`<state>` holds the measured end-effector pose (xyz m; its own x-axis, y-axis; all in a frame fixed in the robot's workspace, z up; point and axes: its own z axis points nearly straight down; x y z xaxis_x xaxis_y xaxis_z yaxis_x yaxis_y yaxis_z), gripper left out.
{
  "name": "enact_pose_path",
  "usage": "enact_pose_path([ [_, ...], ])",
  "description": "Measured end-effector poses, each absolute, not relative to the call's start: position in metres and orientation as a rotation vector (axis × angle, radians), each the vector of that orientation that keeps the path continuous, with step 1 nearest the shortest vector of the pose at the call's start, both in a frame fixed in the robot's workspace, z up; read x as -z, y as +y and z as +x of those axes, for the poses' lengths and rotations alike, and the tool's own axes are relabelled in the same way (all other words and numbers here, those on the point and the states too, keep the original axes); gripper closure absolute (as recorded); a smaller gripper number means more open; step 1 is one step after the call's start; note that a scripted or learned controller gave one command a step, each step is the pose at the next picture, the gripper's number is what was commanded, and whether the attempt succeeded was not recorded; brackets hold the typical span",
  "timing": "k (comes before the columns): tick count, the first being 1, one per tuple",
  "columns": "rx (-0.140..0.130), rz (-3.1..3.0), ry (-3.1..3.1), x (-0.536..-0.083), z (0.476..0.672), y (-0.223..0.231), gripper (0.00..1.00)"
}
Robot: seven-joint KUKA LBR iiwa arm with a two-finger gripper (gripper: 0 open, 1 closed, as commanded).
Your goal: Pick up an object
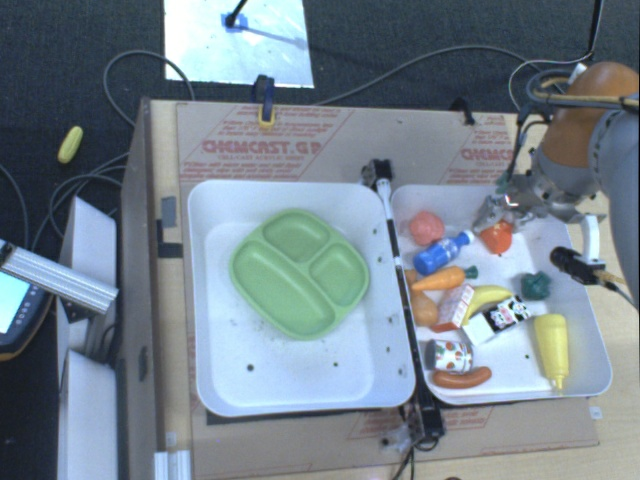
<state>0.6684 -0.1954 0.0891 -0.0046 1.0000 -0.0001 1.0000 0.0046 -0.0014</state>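
My gripper (500,215) reaches in from the right over the back of the right bin (590,368). A small orange-red object (497,238) sits right at its tip, partly covered by it; whether it is gripped or just lying underneath is unclear. Close by to the left are a pink-red ball (427,226) and a blue bottle (441,253). Nearer the front lie a carrot (440,279), a banana (487,296), a black-and-white cow toy (508,314), a dark green piece (536,285) and a yellow bottle (552,346).
A small can (448,353) and a red sausage (461,376) lie at the right bin's front left. The left bin (230,368) holds a green divided plate (300,271). A ridge (397,278) separates the bins.
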Motion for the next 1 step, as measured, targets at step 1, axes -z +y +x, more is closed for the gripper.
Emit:
enact_pose_path([
  [1,0.003,-2.216,-2.229,-0.1317,0.6697,-0.1486,1.0],
])
